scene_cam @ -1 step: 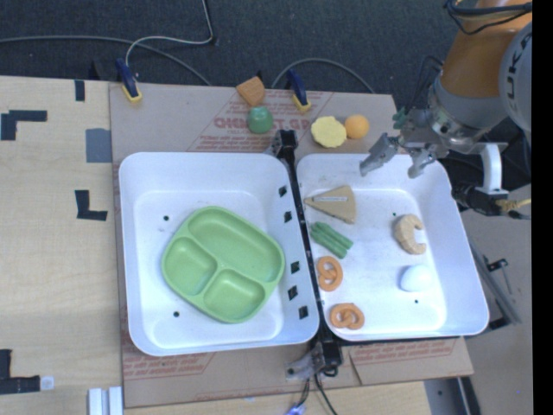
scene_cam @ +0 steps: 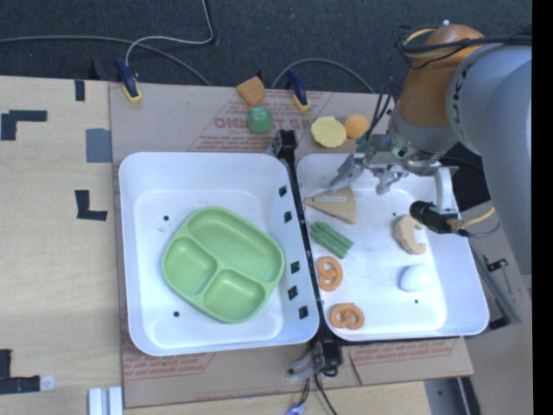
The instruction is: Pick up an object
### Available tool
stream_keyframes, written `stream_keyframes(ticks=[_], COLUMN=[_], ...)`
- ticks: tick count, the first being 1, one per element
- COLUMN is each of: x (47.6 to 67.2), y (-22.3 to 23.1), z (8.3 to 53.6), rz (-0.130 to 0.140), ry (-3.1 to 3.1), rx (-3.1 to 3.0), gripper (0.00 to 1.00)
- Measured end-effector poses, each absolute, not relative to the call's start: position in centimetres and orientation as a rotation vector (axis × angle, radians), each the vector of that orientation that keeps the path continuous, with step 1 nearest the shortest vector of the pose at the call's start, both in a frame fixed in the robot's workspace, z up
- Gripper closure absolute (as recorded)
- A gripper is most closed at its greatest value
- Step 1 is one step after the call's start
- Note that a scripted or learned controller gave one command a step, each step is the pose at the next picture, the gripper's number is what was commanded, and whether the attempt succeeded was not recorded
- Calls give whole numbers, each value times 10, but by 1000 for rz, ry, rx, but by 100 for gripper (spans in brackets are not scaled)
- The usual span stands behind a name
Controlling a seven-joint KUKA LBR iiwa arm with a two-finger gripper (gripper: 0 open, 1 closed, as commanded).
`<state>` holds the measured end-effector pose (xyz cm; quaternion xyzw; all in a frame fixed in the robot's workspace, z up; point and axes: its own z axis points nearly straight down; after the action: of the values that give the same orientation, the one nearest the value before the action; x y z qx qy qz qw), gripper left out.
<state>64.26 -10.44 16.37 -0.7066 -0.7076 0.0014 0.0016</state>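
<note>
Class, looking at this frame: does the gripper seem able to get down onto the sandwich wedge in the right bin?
Probably yes. The gripper hovers just above the sandwich wedge, nothing lies over it, and the green piece sits on its far side.

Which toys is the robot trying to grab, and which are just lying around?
For the job, in the right bin under the gripper:
sandwich wedge, green pickle, two pretzels, white egg, croissant.

Just lying about:
green tray, left bin, toys behind the bins, clamps.

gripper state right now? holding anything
Gripper: open, holding nothing; it hangs above the right bin, just past the sandwich wedge.
</note>
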Motion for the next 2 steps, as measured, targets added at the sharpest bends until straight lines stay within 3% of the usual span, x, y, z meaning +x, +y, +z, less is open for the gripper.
stream_keyframes(ticks=[1,2], x=[656,669], y=[-98,-101], z=[88,87], rz=[-6,-1], ry=[-2227,-2225], rx=[-2221,-2219], gripper=[0,0])
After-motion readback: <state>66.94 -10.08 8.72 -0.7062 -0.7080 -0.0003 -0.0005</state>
